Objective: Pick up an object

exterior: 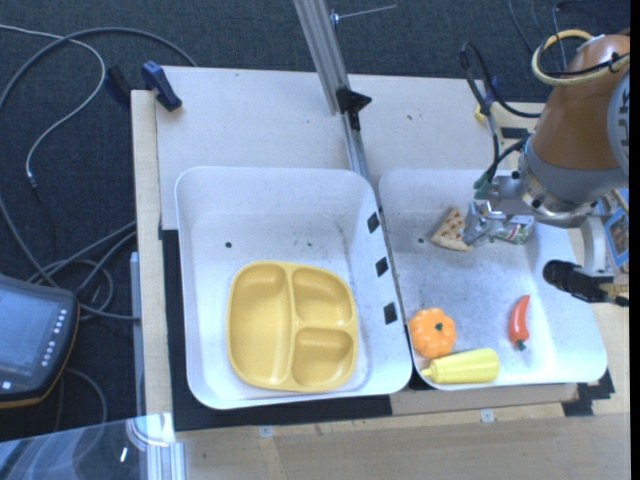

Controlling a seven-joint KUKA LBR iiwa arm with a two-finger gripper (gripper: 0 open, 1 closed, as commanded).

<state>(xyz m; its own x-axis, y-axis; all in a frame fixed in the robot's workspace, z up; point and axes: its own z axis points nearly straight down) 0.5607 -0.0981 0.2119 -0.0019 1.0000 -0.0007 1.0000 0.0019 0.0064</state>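
While the gripper [478, 223] hangs just beside the cracker [452, 230] in the right bin [570, 368], I cannot tell its state

Landmark: pumpkin [432, 331], right bin [560, 268], near front-left corner. Corn [464, 366] just front-right of it. Pepper [518, 321] right. Waffle [452, 230] behind, gripper [478, 226] beside waffle. Tray [292, 324] left, in left bin [270, 208].

Right bin [560, 268] centre open; pumpkin [432, 331], corn [464, 366] crowd front.
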